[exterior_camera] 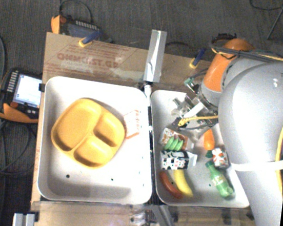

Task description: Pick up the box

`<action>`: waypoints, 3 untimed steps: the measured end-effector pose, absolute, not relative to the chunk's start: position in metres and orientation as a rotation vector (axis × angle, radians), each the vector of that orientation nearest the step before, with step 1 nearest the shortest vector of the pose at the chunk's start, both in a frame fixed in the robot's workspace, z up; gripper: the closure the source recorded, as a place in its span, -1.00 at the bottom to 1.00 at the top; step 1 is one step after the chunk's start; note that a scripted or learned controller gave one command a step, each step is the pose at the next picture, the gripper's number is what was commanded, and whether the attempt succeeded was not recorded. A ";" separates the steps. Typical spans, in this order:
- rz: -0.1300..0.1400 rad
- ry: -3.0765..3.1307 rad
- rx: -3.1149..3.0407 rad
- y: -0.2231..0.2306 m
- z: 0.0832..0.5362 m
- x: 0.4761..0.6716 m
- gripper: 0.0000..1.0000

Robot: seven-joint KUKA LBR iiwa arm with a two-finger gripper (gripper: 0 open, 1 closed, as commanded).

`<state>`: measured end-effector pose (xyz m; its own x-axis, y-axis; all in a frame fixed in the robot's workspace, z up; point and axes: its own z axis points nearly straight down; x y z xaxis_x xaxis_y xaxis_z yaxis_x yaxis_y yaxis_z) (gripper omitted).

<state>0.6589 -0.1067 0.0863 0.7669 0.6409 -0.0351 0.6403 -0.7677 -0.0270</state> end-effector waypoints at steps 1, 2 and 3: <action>0.012 -0.734 -3.055 -0.129 0.230 0.659 -1.00; 0.013 -0.339 -3.121 -0.097 0.151 0.652 -1.00; -0.004 -0.353 -3.125 -0.095 0.089 0.637 -1.00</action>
